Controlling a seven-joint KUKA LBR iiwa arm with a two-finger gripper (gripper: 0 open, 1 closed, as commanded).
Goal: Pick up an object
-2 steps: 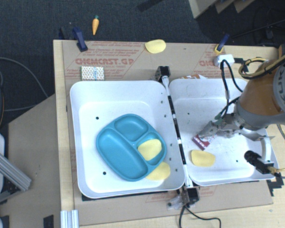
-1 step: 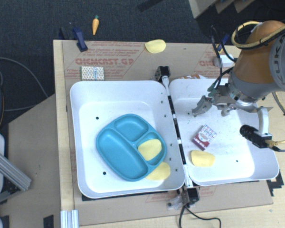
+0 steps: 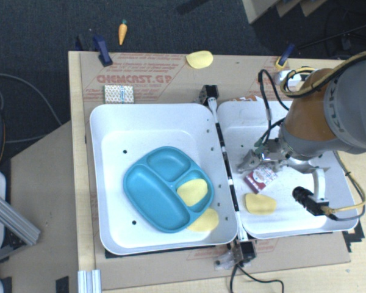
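While the tool hangs, fingers unreadable, a crinkled red-white packet lies beneath.

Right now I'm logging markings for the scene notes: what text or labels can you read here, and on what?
"CHEMCAST G.P": red print on the cardboard sheet under the bins; the last letters are uncertain.
Smaller red line above it: too blurred to read.
Red-and-white packet in the right bin: print too small to read.

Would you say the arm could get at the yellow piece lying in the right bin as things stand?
Probably yes. The yellow piece lies bare on the right bin floor, just below the gripper, with a red-and-white packet beside it but not covering it.
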